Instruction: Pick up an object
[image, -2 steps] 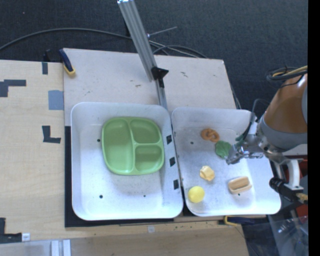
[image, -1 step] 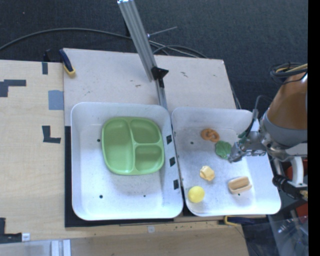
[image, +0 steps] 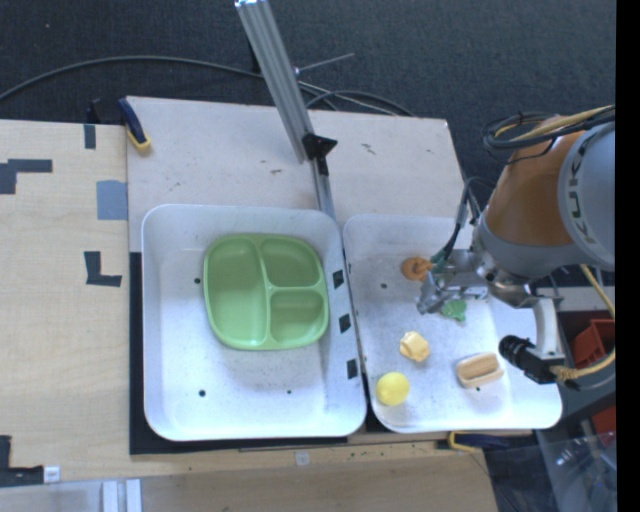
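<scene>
Low over the right bin, the pincer hangs at the end of the grey arm, which reaches in from the right with its orange band showing above the wrist. Its metal tip points down and to the left, toward the bin floor. Whether it is spread or pressed together I cannot tell; the wrist body and glare hide the gap. Nothing can be made out clamped in it.

A small green object lies just beside the tip, on its right, partly tucked under the wrist; whether metal and object touch cannot be told. A small orange round piece sits just above and left of the tip, near it but apart.

Lower in the same bin lie three more things, well apart from the pincer: a pale yellow lump near the middle, a yellow ball close to the bin's lower left corner, and a tan bun-like piece to the right of them.

The left bin holds a green divided plate with three compartments, lying flat toward the bin's upper middle. Both bins rest side by side on the table.
</scene>
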